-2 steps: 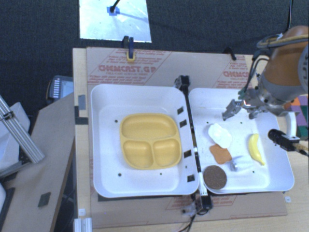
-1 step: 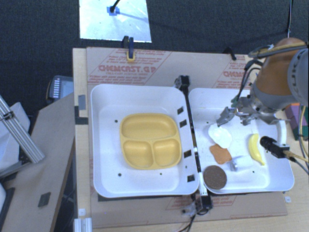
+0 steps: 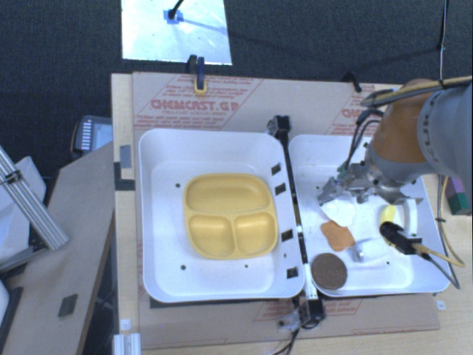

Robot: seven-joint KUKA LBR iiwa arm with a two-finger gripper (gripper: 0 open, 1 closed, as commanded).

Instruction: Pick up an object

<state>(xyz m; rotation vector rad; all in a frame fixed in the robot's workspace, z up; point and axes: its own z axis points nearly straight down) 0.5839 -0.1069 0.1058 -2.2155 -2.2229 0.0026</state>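
Reaching in from 3 o'clock, the grey arm [image 3: 443,124] with its orange band [image 3: 399,128] hung over the right bin [image 3: 310,157]. The gripper [image 3: 336,191] sat low at about 10 o'clock of that bin's middle. Spread or pressed together: could not tell from this angle, metal parts ran together. Nothing was seen held in it.

Candidate things all lay in the right bin. An orange flat piece [image 3: 337,235] lay at 6 o'clock from the gripper, near it but apart. A brown round disc [image 3: 329,271] sat in the bin's 7 o'clock corner, just beside the orange flat piece at its 6 o'clock, and flat on the floor. A small grey bit [image 3: 356,254] lay at 4 o'clock of the orange flat piece (too small to name). A yellow piece [image 3: 388,214] lay at 4 o'clock from the gripper, under the wrist, partly covered.

The left bin [image 3: 159,198] held a yellow three-section plate [image 3: 228,214] near its middle, upright, with two small wells on its 6 o'clock side and one long well at 12 o'clock. A black strip [image 3: 284,191] ran between the bins. Both bins rested on a cardboard sheet [image 3: 222,98] with red print. A yellow clamp [image 3: 199,83] sat at that sheet's 12 o'clock edge, and a shiny panel [image 3: 148,28] lay beyond it on dark carpet.
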